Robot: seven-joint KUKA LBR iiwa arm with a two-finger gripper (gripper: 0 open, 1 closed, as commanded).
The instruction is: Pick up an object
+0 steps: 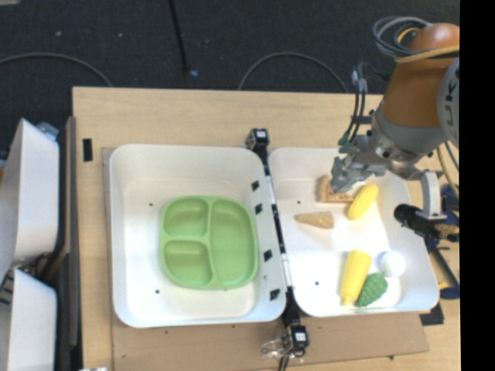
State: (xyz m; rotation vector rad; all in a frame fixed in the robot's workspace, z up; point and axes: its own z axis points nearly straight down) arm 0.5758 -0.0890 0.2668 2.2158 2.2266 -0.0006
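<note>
In the right bin (309, 284), gripper (343, 182), finger state unclear, over flat tan toast (331, 192).

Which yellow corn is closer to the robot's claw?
The upper corn, lying tilted right beside the gripper. The other corn lies farther down the right bin, next to the green thing.
</note>
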